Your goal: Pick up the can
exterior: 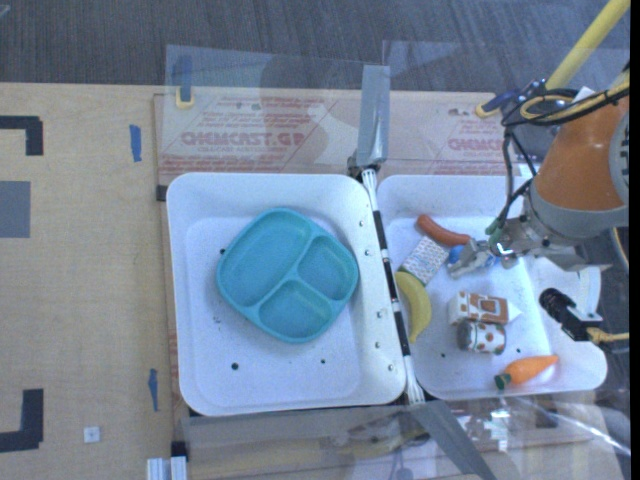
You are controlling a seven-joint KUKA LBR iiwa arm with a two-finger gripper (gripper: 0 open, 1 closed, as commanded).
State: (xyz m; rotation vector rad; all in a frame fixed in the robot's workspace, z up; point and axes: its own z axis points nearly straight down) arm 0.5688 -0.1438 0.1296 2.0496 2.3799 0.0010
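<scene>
Carrot [527, 370] just below can [478, 322], banana [415, 304] beside; fingers [478, 258] state unclear.

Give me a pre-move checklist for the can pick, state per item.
1. Can located: ok, lying on its side in the right bin.
2. End effector over the can: not ok, it sits above and beyond it, near the hot dog.
3. Finger state: cannot tell.
4. Space around can: not ok, banana to its left and carrot just below it crowd the approach.
5. Drop area: ok, teal divided plate in left bin holds nothing.
</scene>
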